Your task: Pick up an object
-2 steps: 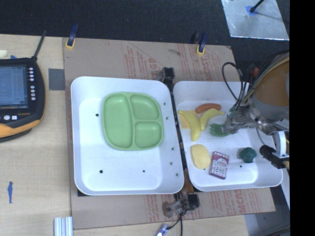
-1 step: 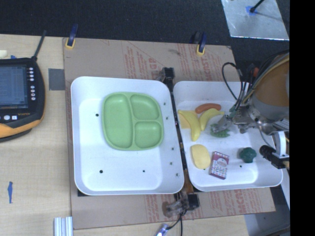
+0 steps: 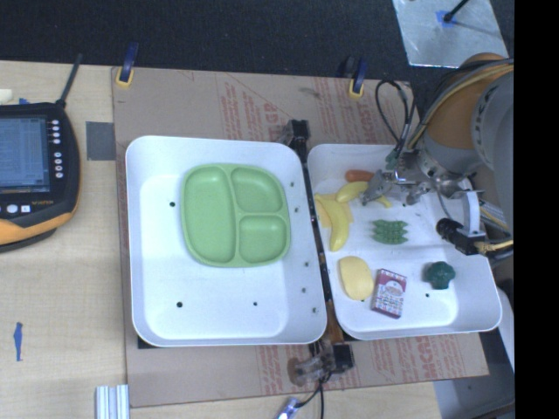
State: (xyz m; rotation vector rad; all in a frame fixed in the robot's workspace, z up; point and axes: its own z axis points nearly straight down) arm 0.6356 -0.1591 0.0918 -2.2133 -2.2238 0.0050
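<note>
My gripper (image 3: pixel 384 192) hangs low over the back of the right bin (image 3: pixel 476 317), its metal fingers pointing left. Just beside the fingertips lie a small yellow piece (image 3: pixel 351 192) and an orange carrot-like item (image 3: pixel 356 175). A yellow banana (image 3: pixel 335 220) lies along the bin's left side. A green pea pod (image 3: pixel 389 230) rests in the middle, a yellow lemon-like lump (image 3: pixel 355 277) and a red box (image 3: pixel 389 292) toward the front, and a dark green broccoli (image 3: pixel 439 274) at the right. I see nothing held between the fingers.
The left bin (image 3: pixel 148 312) carries a green divided plate (image 3: pixel 236 214). A teach pendant (image 3: pixel 31 168) lies on the bench at far left. Cables (image 3: pixel 397 112) loop above the gripper, and the arm's grey and orange body (image 3: pixel 476 120) fills the back right.
</note>
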